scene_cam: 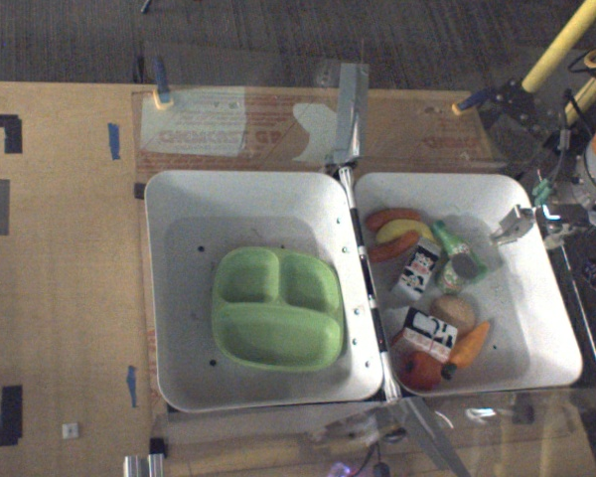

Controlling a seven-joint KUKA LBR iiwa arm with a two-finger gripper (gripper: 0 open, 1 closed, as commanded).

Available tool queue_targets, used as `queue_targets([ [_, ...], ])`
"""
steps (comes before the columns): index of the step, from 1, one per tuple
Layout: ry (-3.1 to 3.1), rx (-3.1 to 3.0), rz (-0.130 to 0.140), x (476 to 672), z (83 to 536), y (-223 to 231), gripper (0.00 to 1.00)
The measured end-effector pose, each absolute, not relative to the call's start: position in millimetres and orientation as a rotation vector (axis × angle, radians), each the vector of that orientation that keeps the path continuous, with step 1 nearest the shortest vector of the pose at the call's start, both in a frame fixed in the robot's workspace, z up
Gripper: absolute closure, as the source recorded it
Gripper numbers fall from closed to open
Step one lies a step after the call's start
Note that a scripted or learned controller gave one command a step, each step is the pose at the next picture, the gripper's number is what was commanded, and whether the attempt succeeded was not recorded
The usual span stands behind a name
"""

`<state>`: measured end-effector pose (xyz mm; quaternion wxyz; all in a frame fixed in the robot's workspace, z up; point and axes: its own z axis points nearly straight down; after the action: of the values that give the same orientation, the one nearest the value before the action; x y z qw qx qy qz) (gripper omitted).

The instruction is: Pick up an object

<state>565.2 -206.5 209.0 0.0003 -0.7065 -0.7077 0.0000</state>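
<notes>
Pincer (514, 227) state unreadable at right bin's (546, 296) edge; we suggest descending centred over the isolated orange plastic carrot (470, 345).

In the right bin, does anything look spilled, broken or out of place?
Nothing stands out. The right bin holds toy foods heaped loosely along its left side: a hot dog, a green bottle, two small cartons and a carrot. All lie inside the rim. The gripper is at the bin's upper right.
</notes>
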Motion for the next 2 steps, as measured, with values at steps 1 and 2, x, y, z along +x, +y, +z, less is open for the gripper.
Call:
queue_targets([
  [1, -2.271, -2.177, -0.012, 562.5, 114, -216, 0.00],
  [2, -1.759, -2.587, -0.025, 605.7, 90, -207, 0.00],
])
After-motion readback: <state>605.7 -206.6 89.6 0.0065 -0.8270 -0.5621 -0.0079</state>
